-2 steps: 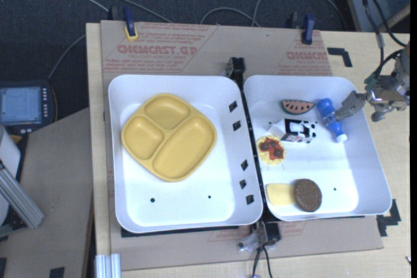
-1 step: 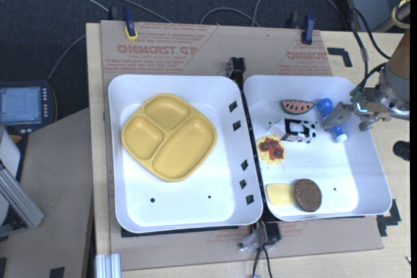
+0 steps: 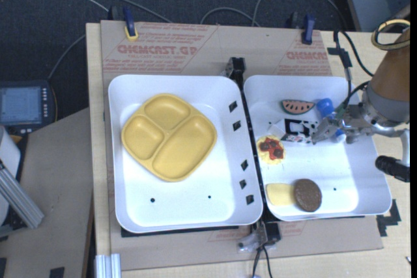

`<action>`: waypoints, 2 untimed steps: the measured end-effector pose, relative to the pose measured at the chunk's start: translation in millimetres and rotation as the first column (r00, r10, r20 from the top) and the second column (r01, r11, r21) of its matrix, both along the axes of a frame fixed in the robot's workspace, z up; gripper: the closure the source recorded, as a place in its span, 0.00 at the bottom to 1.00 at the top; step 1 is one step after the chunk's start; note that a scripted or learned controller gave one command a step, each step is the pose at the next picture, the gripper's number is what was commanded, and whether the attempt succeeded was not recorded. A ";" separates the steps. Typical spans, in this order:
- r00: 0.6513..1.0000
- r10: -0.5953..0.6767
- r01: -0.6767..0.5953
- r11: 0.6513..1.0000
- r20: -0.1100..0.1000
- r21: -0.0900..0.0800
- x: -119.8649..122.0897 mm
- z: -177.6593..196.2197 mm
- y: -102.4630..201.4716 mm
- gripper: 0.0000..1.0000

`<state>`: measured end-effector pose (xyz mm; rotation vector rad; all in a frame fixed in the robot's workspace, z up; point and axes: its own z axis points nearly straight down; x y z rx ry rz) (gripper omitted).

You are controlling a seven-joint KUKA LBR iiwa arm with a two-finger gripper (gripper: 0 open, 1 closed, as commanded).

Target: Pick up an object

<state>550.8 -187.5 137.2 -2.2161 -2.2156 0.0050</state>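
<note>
1. Camera view is looking down on two white bins sitting side by side on a bench, the left bin and the right bin.
2. A yellow divided plate is lying in the upper part of the left bin, with three compartments facing up.
3. The arm is reaching in from the right over the right bin, and the gripper is hanging low over that bin's upper middle.
4. How far the gripper is open I cannot tell, since its tip is blurring into the objects under it, and nothing is showing clearly in its hold.
5. A watermelon slice toy is lying near the top of the right bin, with a blue object just beside it on the right.
6. A black and white object is sitting just left of the gripper.
7. A red and yellow pizza-like toy is resting near the bin's left wall.
8. A brown round cookie is sitting near the front wall, touching a pale yellow piece on its left.
</note>
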 end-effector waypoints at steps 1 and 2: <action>1.000 0.000 0.000 1.000 0.002 0.000 -0.8 -53.0 0.9 0.00; 1.000 0.000 0.000 1.000 0.009 -0.002 1.1 -38.4 0.6 1.00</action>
